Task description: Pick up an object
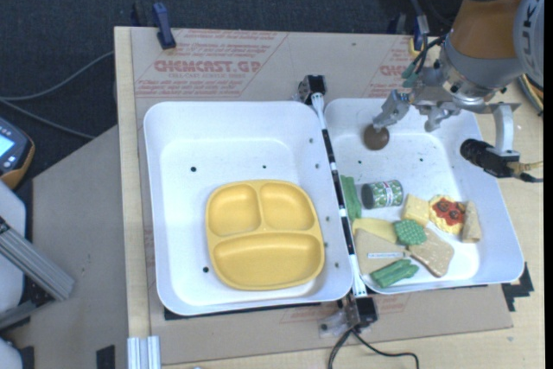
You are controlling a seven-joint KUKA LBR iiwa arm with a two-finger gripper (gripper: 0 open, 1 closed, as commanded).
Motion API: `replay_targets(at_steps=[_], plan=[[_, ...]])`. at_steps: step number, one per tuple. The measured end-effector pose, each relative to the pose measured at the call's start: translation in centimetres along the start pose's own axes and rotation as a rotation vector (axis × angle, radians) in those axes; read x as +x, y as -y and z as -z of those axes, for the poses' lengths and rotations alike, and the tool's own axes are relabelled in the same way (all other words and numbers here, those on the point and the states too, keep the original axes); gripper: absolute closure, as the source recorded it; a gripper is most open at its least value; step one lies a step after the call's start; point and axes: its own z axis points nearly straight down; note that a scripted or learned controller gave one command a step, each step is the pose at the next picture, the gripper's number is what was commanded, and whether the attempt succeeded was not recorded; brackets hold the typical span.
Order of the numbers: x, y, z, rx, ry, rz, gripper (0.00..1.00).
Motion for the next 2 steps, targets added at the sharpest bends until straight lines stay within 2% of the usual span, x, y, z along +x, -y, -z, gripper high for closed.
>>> replay_targets(at_steps=[1, 2], plan=[[-0.7, -3.1, -13.8, 0.006, 0.000, 0.001, 0.00], [-6.2, -4.9, -12.4, -0.006, 0.004, -0.004, 0.00]])
